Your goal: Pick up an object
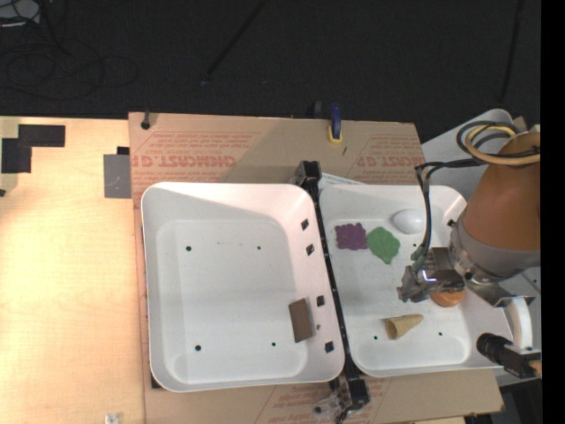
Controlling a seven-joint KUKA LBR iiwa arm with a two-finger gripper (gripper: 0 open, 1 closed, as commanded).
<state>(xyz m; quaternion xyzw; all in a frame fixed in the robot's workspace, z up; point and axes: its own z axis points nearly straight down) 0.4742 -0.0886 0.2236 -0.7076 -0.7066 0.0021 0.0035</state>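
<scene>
**Q:** Where is the gripper, and what are its jaws doing?

**A:** The gripper (422,283) hangs low over the right bin (371,360), at the end of the grey arm (503,215) that comes in from the right. The jaws are dark and seen from above, half hidden by the wrist. I cannot tell whether they are spread or closed, and I see nothing between them.

**Q:** What lies close to the jaws?

**A:** An orange round object (448,296) sits just beside them on the arm's side, partly covered by the wrist. A tan cone-shaped piece (402,326) lies near them, toward the front edge of the bin. A green lump (384,244) lies near them on the far side, with a purple lump (350,236) just beyond it, further toward the left bin. A pale white oval (408,221) rests further back, near the far wall.

**Q:** And away from the jaws?

**A:** The left bin (168,237) is well apart from them. It holds a small brown rectangular block (301,319) close to its right wall.
</scene>
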